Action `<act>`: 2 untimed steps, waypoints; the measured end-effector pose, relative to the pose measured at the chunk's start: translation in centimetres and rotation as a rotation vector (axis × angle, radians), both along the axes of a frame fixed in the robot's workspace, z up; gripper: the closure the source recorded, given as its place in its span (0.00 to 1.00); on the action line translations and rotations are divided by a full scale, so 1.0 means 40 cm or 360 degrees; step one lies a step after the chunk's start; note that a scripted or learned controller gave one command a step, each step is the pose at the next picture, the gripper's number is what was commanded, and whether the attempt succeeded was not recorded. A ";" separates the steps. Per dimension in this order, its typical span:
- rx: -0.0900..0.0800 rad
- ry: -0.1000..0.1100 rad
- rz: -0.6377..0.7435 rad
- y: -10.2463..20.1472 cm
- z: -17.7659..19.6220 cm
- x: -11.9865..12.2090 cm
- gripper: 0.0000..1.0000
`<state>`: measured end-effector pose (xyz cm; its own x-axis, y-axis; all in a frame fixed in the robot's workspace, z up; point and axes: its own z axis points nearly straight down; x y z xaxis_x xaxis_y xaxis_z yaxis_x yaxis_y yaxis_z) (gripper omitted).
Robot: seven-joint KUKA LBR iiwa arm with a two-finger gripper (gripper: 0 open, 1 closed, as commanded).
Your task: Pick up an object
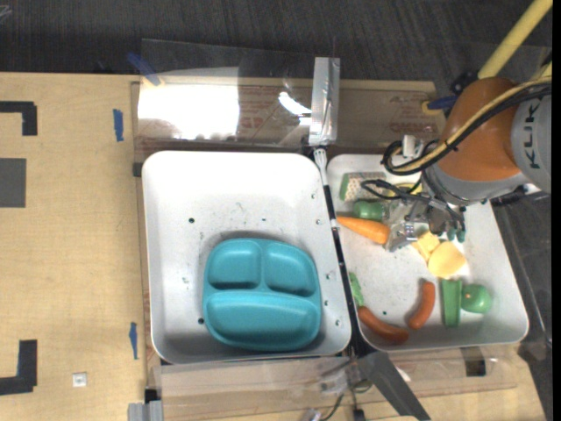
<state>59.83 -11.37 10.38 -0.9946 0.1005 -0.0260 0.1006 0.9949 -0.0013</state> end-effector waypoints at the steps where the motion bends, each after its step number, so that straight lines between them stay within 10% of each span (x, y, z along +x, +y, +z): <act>1: 0.0009 0.0018 -0.0182 0.065 0.245 -0.024 1.00; 2: 0.0014 0.0030 -0.0321 0.206 0.346 -0.119 1.00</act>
